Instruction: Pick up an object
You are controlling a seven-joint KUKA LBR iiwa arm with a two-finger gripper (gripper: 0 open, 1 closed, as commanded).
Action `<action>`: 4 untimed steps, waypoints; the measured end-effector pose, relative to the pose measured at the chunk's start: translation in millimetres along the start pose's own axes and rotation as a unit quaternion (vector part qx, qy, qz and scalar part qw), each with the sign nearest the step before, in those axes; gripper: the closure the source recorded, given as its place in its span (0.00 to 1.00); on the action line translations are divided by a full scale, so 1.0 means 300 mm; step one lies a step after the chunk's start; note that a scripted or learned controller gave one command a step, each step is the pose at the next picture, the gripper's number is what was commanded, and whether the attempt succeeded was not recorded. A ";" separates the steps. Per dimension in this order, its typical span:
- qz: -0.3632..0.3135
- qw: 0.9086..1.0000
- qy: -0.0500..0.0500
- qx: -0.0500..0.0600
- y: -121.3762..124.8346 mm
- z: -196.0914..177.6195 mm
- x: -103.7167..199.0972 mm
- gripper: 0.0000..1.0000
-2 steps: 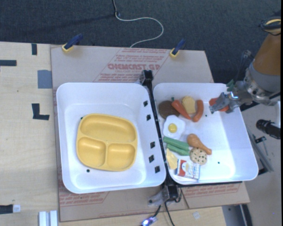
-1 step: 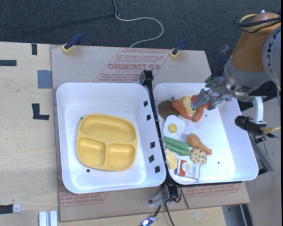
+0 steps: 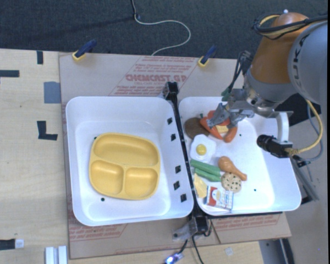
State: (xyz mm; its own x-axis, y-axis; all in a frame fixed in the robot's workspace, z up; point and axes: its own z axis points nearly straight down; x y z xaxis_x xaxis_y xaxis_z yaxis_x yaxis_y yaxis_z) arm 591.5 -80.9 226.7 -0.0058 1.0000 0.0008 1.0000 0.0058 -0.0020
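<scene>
The yellow plate [image 3: 124, 165], with its three compartments, is being shown nearest the camera, lying alone in the left bin [image 3: 77, 147]. In the right bin [image 3: 286, 191] a heap of toy food is being kept along the left wall: a red and white packet [image 3: 220, 197] at the near edge, a cookie [image 3: 231, 182] and a drumstick [image 3: 231, 166] just behind it, a green bean [image 3: 205, 170] and a yellow slice [image 3: 199, 186] against the wall, a fried egg [image 3: 202, 148] above them, and a brown round piece [image 3: 193, 127] toward the far left corner.

The gripper [image 3: 224, 120] is being held low over the far left part of that heap, right at an orange and red piece [image 3: 225, 132] — a carrot, as far as can be judged. Whether the jaws are spread or closed on anything cannot be told; the metal parts are being seen from above and are blending with the toy under them. Nothing is being shown lifted clear of the bin, so the pick is being judged as not yet done: the reach looks made, while the grasp and the lift are left.

Both bins are being carried on a sheet of brown cardboard [image 3: 154, 76] clamped at its far corners by two blue and yellow clips [image 3: 83, 49], laid on a pale wooden bench [image 3: 22, 147] marked with dark tape. Beyond the far edge dark carpet [image 3: 60, 10] is being crossed by a white cable [image 3: 165, 26].
</scene>
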 end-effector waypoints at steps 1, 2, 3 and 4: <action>-0.001 1.000 0.000 0.000 -0.005 0.013 0.204 1.00; 0.000 1.000 0.000 0.000 0.030 0.030 0.350 1.00; 0.000 1.000 0.000 -0.001 0.065 -0.008 0.504 1.00; 0.002 1.000 -0.001 0.001 0.054 0.043 0.591 1.00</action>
